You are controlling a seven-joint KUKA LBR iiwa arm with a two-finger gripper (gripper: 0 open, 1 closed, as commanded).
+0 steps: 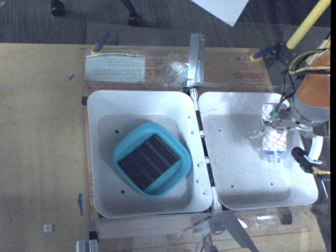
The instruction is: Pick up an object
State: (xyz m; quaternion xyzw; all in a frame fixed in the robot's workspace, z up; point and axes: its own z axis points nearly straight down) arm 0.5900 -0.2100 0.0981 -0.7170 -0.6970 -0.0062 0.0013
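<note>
A small clear packet with a red-and-white check pattern and a blue end lies in the right bin, near its right wall. My gripper hangs at the packet's upper end, reaching in from the right below the arm's orange band. Whether it touches the packet is unclear. In the left bin sits a teal square dish, turned at an angle, with a dark ridged block lying in it.
A metal divider post stands behind the seam between the bins. A labelled packet and crumpled clear plastic lie on the board behind the left bin. Cables and a black part of the arm hang over the right bin's edge.
</note>
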